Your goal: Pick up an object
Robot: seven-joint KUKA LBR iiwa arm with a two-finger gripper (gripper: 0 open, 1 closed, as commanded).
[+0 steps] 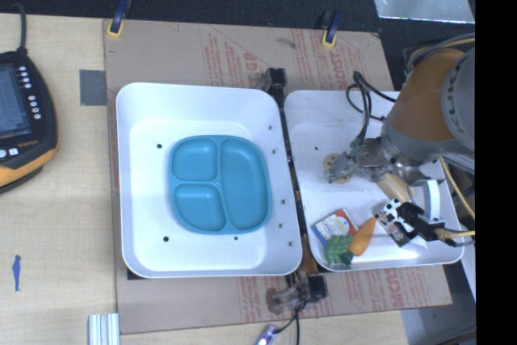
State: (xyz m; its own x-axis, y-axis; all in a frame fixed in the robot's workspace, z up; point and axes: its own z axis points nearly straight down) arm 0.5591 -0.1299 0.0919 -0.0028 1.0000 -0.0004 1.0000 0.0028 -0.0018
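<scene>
The gripper hangs low in the right bin, perhaps touching a tan object; whether it grips, I cannot tell. The carrot lies at five o'clock.

One fixed camera looks down at a slant on both white bins from above the bench
</scene>
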